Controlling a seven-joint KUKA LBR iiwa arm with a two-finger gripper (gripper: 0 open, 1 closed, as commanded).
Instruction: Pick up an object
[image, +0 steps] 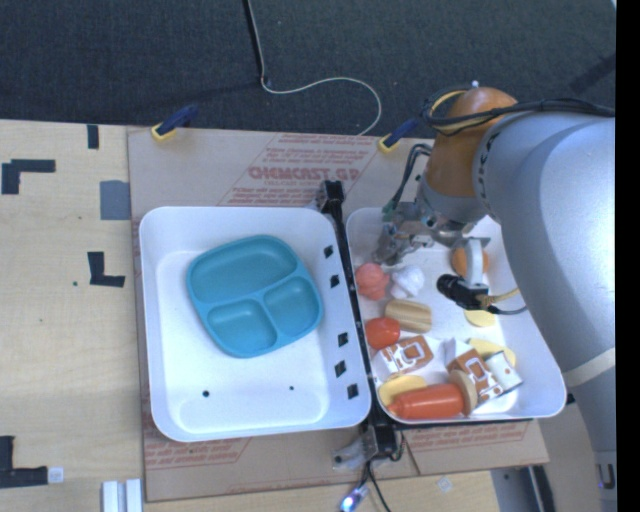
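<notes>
arm: grey arm (560, 230) with an orange band (465, 140) enters from the right and reaches down over the back of the right bin
gripper: gripper (398, 245) hangs low over the rear left part of the right bin, just above a small white object; whether the fingers are apart or together cannot be told from this angle, and nothing can be seen between them
right bin: shallow white bin (545, 375) holding a crowd of toy food
white object: small white piece (408, 278) directly under the gripper, touching or just short of it, cannot tell which
pink ball: pink round piece (371, 281) just left of the white object, against the bin's left wall
bread roll: tan roll (409, 316) in front of the white object
red piece: small red-orange piece (381, 332) left of the roll
sausage: long red-orange piece (430, 402) at the front of the bin, beside a yellow piece (400, 385)
cartons: two white and orange printed pieces, one mid-bin (411, 354), one at the front right (487, 376)
left bin: white bin (165, 300) carrying a blue divided plate (254, 294), lying flat and slightly turned
desk: wooden desk (60, 330) with a cardboard sheet (290, 170) under both bins
</notes>
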